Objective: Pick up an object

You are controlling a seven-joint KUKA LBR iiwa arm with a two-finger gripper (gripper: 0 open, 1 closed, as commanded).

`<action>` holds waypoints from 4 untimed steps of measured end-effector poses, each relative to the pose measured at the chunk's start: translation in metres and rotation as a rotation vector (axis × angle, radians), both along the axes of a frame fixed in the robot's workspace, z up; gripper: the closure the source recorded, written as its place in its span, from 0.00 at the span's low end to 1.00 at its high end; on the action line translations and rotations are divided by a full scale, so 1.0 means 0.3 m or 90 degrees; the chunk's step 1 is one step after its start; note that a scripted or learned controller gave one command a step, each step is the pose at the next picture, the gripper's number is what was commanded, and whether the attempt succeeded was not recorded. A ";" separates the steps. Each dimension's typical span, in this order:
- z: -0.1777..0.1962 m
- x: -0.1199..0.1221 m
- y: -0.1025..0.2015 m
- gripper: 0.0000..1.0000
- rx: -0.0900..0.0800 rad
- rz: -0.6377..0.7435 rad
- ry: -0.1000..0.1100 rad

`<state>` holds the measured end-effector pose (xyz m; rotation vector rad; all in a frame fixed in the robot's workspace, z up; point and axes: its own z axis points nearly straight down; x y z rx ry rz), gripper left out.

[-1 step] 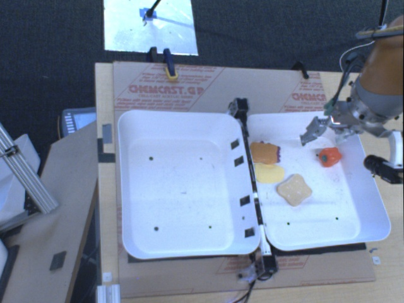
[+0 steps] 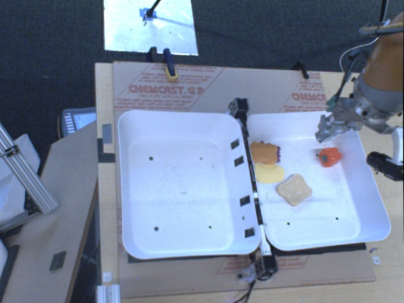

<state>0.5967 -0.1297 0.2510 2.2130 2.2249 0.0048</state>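
Two shallow white bins sit side by side on a wooden bench, seen from above at a slant. The left bin [image 2: 183, 182] holds nothing to grasp. The right bin [image 2: 353, 226] holds four small pieces that look like toy food: an orange and purple piece [image 2: 265, 151] close to the divider between the bins, a pale yellow flat piece [image 2: 270, 173] touching it on the near side, a tan cookie-shaped piece [image 2: 294, 189] just beside that, and a small red-orange pepper-like piece [image 2: 329, 157] apart from the others, toward the bin's right side.

A grey robot arm with an orange band reaches in from the right. Its gripper [image 2: 327, 130] hangs just above and behind the red-orange piece, holding nothing; whether the jaws are open or closed cannot be told at this size.

The red-orange piece seems the nearest target. It is probably light, hollow plastic, stiff and somewhat slick, so it could squirt out of a pinch; gripping across its widest middle looks safest.

The bin floor is smooth, white and glossy, so pieces may slide. Around the bench lie dark carpet, a reflective square panel [image 2: 150, 17] beyond it, and a lower table [image 2: 57, 232] to the left.
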 end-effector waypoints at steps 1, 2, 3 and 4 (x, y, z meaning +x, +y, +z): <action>0.155 -0.034 0.329 1.00 0.002 0.006 -0.001; 0.264 -0.188 0.609 1.00 0.003 0.006 0.000; 0.290 -0.188 0.848 1.00 0.002 0.004 0.001; 0.666 -0.260 0.990 1.00 0.005 0.003 -0.005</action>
